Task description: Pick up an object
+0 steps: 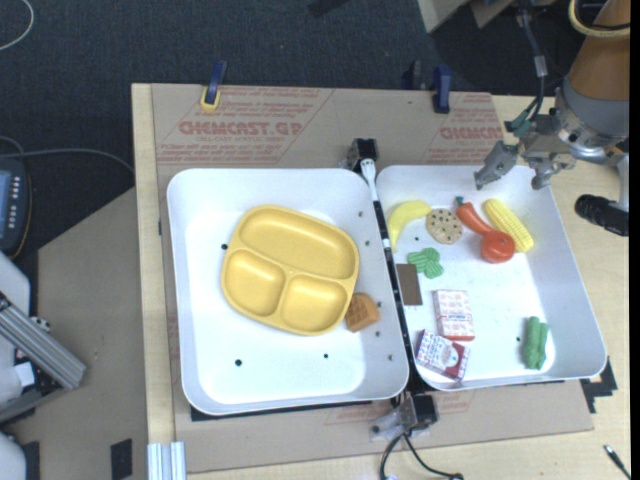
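Red "CHEMCAST GP" lettering marks the brown board behind both bins.

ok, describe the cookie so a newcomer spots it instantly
Look in the right bin, near its far edge. The cookie lies there between the yellow banana on its left and the orange carrot on its right. It is the only flat round tan disc with dark specks.

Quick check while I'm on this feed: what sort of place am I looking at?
Probably a robot lab test bench, not a kitchen: two white bins clamped on a cardboard-covered bench, toy food like the plastic corn and banana, and a claw hanging over the right bin.
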You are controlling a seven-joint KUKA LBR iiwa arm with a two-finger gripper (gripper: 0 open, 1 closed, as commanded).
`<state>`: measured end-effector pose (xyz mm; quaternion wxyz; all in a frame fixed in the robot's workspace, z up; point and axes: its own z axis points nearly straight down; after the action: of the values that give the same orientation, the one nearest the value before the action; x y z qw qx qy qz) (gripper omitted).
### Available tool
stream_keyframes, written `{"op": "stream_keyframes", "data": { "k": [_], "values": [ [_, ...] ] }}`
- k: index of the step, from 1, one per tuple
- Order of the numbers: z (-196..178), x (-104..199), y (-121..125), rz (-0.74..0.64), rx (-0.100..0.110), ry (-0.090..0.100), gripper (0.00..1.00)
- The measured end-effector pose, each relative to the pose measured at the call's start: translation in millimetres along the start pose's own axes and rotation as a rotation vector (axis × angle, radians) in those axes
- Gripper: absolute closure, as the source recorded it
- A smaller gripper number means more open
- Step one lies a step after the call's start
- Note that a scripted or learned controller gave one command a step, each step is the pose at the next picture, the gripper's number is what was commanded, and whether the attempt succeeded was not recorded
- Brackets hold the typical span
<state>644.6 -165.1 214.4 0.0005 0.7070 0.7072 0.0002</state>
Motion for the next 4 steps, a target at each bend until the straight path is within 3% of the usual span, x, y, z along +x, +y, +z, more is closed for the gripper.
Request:
{"op": "stream_keyframes", "data": {
  "k": [3, 4],
  "values": [
    [129, 8, 4, -0.001, 0.001, 0.003, 0.0],
    [114, 8, 7, -0.003, -0.007, 0.001, 1.0]
  ]
}}
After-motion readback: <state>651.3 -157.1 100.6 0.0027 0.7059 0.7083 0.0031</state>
